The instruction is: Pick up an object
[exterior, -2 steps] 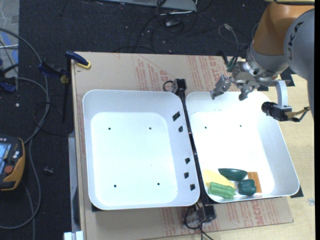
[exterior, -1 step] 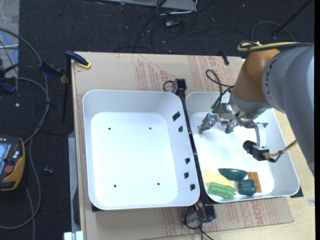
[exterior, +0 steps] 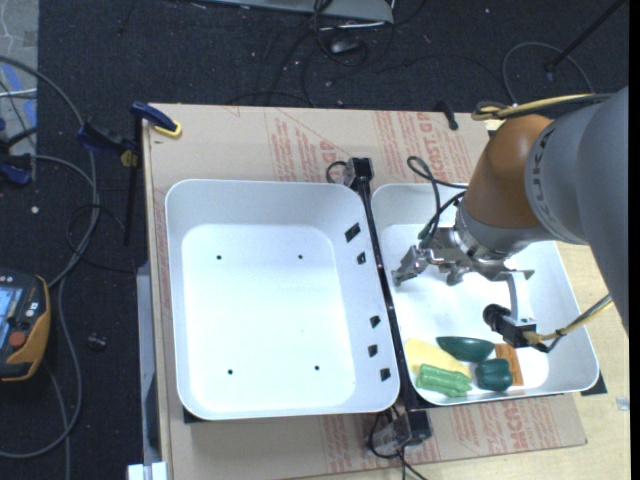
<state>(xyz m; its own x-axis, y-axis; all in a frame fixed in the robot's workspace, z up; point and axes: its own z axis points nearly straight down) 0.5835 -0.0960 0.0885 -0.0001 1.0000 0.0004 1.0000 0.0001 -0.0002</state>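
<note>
Desk: tan board carrying two shallow white bins side by side. Left bin: smooth white floor marked with four small dark dots. Right bin: holds a small heap at its 6 o'clock edge. Heap, left to right: yellow piece, flat and probably soft; ribbed green piece, lying lengthwise at 6 o'clock of the yellow one and touching it; dark green bowl-like piece, rim up, at 12 o'clock of the heap; teal block; orange piece, partly hidden. All look like light plastic toys, stiff enough to pinch, somewhat slick. Likely best hold: the ribbed green piece across its short width, since the ribs should resist slipping; the bowl rim is a second choice, though its neighbours crowd it. Arm: enters from 3 o'clock, orange band above the wrist, wrist bent down over the right bin. Tool: hangs over bare bin floor at 12 o'clock of the heap, apart from it, nothing seen between its parts; whether wide or narrow cannot be told.
</note>
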